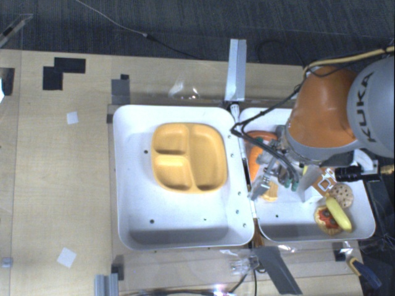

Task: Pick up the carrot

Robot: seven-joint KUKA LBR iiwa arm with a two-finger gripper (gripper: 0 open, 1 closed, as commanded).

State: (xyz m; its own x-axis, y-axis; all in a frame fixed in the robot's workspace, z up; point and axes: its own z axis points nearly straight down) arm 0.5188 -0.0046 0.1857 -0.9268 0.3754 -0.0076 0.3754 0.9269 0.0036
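The metal two-finger end effector hangs low in the right shallow white bin, beside the orange carrot; its finger state cannot be told.

carrot, orange, lying flat in right bin's upper left (mostly hidden under my wrist), near dividing wall
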